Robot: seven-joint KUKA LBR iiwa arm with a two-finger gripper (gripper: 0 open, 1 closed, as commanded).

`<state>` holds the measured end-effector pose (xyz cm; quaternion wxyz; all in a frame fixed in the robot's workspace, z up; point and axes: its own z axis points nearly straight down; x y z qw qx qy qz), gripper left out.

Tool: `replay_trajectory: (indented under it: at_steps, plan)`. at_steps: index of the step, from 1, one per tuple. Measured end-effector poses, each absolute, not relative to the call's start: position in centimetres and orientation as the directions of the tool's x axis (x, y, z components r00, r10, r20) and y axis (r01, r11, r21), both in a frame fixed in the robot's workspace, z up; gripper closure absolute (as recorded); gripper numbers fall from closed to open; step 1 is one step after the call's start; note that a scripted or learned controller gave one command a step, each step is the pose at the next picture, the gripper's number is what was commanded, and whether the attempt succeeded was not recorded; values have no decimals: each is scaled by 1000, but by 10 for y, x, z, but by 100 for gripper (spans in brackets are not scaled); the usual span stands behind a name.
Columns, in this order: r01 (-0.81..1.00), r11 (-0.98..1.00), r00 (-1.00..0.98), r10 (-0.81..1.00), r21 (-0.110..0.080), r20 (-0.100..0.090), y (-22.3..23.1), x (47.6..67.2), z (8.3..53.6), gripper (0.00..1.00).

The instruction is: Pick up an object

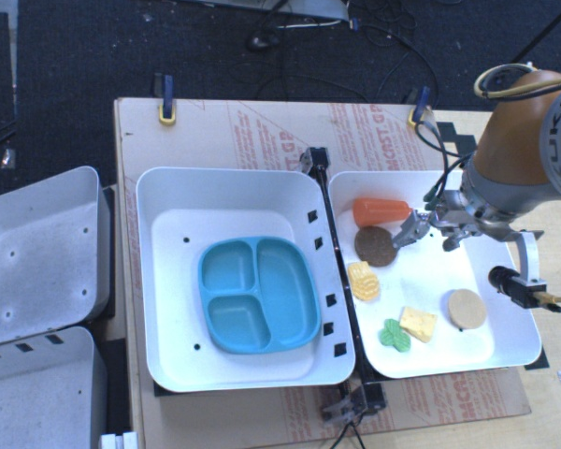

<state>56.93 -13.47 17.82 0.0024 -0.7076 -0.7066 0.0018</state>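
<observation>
The right bin [505, 344] holds several toy foods. An orange carrot piece [381, 210] lies at its far left, with a dark brown round patty [375, 245] just in front of it. A ridged yellow piece [363, 281], a green leafy piece [395, 335], a yellow cheese wedge [417, 323] and a tan round disc [466, 309] lie nearer the front. My gripper [431, 236] hangs over the bin's middle, just right of the patty and carrot. It is open, with bare bin floor between its fingers.
The left bin [168, 251] holds a blue divided plate [259, 294]. A black divider [329, 251] runs between the bins. The grey and orange arm [514, 157] reaches over the right bin's far right corner. White trays [37, 251] sit off the bench at the left.
</observation>
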Motion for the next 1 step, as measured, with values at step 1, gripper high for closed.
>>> replay_trajectory:
  at_steps: [1]
  plan:
    - [1000, -2, 2, 1000, -6, 1, -139, 563, 116, 0]
